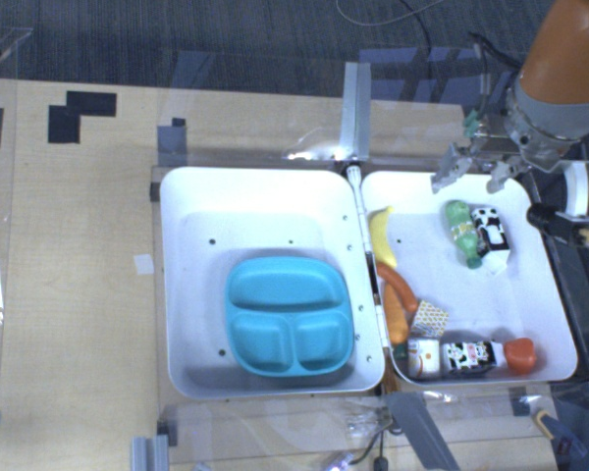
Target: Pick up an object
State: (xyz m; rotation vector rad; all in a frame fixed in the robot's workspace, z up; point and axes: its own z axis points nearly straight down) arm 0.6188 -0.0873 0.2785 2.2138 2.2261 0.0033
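The desk (69,292) has two white bins. At the upper right, the hand (474,173) is open and holds nothing, hanging above the green bottle (461,232), maybe to grab it.

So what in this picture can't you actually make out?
- Arm: cut off by the camera view's top and right edges.
- Bottle: label print too small to read.
- Carrot: its lower end runs under the patterned wedge.
- Green item: too small and blurred to identify; the cow-print carton lies against it.
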